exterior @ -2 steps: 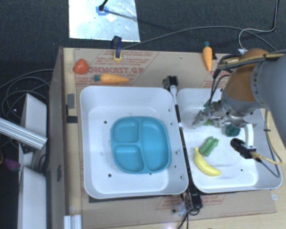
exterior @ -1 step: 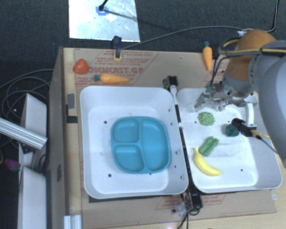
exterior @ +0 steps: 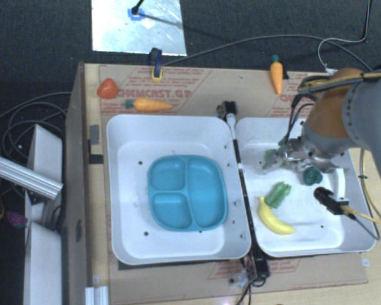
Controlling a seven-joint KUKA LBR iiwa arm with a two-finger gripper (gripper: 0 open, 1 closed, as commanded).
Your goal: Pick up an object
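Now green obj [exterior: 278, 194] just below pincer [exterior: 274, 160], apart.

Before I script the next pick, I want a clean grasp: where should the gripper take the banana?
Probably at its middle, from straight above, fingers closing across its narrow width. The banana lies flat on the right bin's floor, curved, running from upper left to lower right. A green object sits close beside its upper tip, so avoid that end.
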